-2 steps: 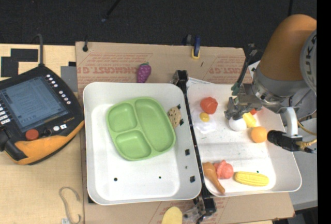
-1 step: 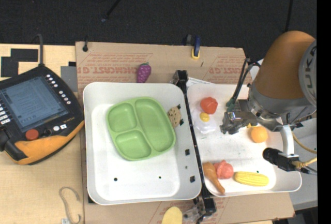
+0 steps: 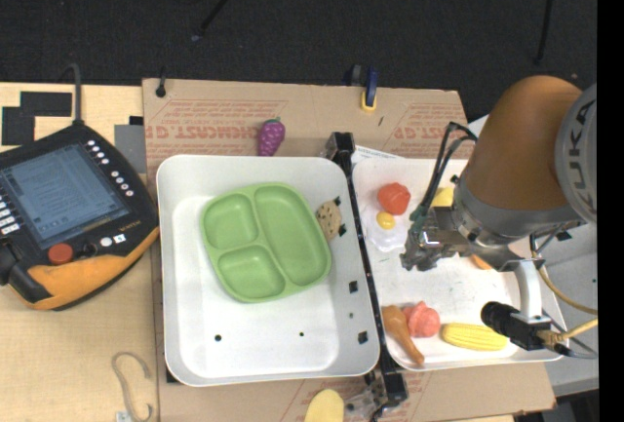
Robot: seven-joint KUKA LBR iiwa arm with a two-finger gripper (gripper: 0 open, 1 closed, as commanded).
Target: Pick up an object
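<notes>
I've got the gripper (image 3: 421, 252) low in the right bin (image 3: 458, 354), red tomato (image 3: 394, 197) at its eleven o'clock, nothing lifted yet, and I can't tell the jaws' state.

green divided plate (image 3: 264, 241) in left bin (image 3: 185, 313), toys around arm (image 3: 526, 167) in right bin (image 3: 468, 357)

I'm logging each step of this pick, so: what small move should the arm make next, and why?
Probably a short descent toward the right bin floor, after picking a target. The gripper hangs over a bare patch mid-bin, with the tomato up-left of it and the corn and the red piece below it. Nothing is seen between its jaws, so no pick has happened yet.
</notes>
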